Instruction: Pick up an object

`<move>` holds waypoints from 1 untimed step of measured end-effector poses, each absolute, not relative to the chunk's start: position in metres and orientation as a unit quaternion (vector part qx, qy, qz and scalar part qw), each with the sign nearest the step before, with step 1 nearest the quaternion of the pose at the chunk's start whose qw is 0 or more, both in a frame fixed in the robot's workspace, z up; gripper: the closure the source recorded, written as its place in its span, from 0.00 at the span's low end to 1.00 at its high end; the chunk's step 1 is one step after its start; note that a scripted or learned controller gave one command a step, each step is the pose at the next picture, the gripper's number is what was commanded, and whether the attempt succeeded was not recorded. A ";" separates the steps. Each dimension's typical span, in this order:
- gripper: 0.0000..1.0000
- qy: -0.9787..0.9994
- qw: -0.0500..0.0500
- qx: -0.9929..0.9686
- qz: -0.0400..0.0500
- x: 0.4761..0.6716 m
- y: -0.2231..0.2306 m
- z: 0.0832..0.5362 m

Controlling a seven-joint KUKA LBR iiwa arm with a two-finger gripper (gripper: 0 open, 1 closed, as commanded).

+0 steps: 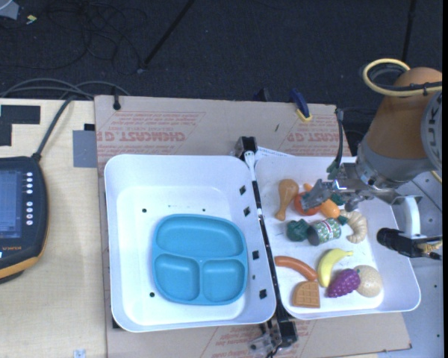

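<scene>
My gripper [319,195] hangs low over the far part of the right bin [411,293], reaching in from the right. It sits right above a small red piece [307,205] and an orange toy [330,209], beside a tan drumstick [286,195]. Just nearer lie a dark green piece [298,231], a small can [327,231] and a pale curved pastry [356,227]. At the bin's front are a banana [331,262], purple grapes [343,283], a cream-coloured round piece [369,280], a sausage [294,265] and a waffle wedge [308,295].
The left bin [134,185] holds a blue divided plate [199,259]. A raised divider [252,215] separates the two bins. A tablet-like pendant [7,207] lies on the bench at far left.
</scene>
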State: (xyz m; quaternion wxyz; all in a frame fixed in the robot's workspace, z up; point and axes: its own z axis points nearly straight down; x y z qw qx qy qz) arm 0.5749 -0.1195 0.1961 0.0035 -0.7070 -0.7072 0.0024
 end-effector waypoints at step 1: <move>0.00 -0.707 0.002 -0.707 -0.001 0.628 -0.127 0.098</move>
